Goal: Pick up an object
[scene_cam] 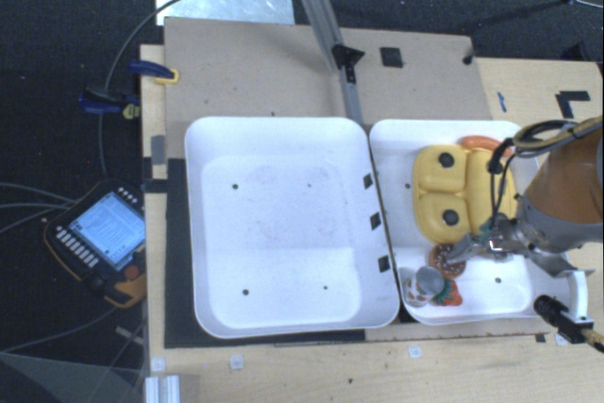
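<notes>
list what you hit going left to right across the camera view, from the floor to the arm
pendant → blue clamp → left bin → right bin → yellow toy → arm

Two smooth white plastic bins (283,316) on matt brown board (264,71); glossy yellow plastic toy (451,189).

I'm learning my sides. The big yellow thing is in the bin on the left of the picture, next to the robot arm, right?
Not quite. The camera view shows the big yellow thing in the bin on the right of the picture, not the left one. The rest holds: it does sit next to the robot arm, which reaches in from the right.
</notes>
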`<state>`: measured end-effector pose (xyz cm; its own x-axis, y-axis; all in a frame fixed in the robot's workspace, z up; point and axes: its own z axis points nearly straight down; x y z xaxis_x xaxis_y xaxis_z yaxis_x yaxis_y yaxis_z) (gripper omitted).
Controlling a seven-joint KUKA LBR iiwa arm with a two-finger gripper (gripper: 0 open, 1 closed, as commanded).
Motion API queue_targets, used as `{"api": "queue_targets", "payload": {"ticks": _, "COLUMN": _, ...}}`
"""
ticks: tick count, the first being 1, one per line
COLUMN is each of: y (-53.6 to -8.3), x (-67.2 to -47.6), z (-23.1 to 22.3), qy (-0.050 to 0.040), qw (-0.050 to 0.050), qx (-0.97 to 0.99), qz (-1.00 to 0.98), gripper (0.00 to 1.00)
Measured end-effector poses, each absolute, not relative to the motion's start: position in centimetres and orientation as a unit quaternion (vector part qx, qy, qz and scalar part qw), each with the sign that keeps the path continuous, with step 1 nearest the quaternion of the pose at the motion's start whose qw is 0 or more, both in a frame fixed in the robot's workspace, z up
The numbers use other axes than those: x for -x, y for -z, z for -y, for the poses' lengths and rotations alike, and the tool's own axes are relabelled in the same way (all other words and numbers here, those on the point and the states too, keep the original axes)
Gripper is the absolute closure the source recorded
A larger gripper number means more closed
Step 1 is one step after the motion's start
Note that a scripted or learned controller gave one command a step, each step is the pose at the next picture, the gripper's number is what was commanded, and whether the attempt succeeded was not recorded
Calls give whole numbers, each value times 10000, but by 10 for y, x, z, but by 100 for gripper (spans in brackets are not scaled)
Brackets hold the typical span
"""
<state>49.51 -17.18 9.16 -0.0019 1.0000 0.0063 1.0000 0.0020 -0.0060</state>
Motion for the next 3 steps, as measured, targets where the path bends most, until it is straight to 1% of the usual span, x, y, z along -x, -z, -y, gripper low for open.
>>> {"api": "queue_targets", "payload": {"ticks": 1, "y": -105, "x": -497, "z": 169, "qy": 31, "qw": 60, "qx": 7046, "qz": 7096, "gripper": 100}}
{"api": "queue_targets", "payload": {"ticks": 2, "y": -168, "x": -502, "z": 171, "qy": 18, "qw": -35, "qx": 7054, "qz": 7088, "gripper": 100}}
{"api": "queue_targets", "payload": {"ticks": 3, "y": -217, "x": -504, "z": 171, "qy": 17, "qw": -32, "qx": 7051, "qz": 7091, "gripper": 100}}
